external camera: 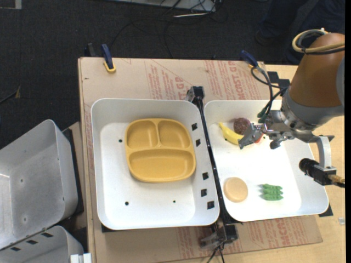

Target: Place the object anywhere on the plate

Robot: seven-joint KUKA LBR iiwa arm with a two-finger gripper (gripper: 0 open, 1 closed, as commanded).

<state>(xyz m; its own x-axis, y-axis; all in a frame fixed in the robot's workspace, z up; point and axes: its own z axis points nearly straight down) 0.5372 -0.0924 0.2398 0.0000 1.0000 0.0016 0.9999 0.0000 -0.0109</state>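
A yellow divided plate lies in the left bin. The right bin holds a yellow banana, a dark reddish-brown round piece, a tan round disc and a small green item. My gripper hangs low over the upper part of the right bin, just right of the banana and the dark piece. Its fingers are spread open, the left fingertip close to the banana's right end. Nothing sits between them.
The arm's grey wrist and orange band cover the right bin's upper right corner. A black divider runs between the two bins. A white container stands off the bench to the left.
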